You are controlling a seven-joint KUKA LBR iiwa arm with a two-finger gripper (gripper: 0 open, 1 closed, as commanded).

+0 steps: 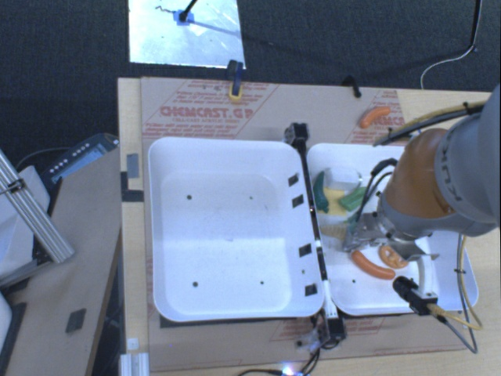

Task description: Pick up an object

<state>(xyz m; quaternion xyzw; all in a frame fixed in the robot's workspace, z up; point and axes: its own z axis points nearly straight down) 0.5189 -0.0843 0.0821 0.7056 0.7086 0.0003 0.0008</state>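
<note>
The gripper [362, 240] is down inside the right bin [450, 292], at the end of the grey arm [462, 186] with its orange band [419, 180] that reaches in from the right. Its metal end sits low over the bin floor, but from this slant I cannot tell how it is set or whether anything is caught in it.

Just below and right of the gripper lies an orange sausage-shaped object [373, 265], stretched along the bin floor and very close to the gripper tip; whether they touch cannot be made out. Just beside it to the right is a second orange piece [391, 255], curved, partly under the arm. Up and left of the gripper lies a cluster of things near the bin's left wall: a dark green piece [320, 190], a yellow one [336, 204] beside it, a white object [341, 178] above, and another green piece [354, 197] reaching toward the wrist. The arm's bulk covers much of the bin's right half.

The left bin [227, 233] sits just beside, joined along the shared edge by black clips [304, 249]. Outside the bins, another orange sausage shape [375, 117] lies on the brown board [203, 110] behind the right bin, well apart from the gripper.
</note>
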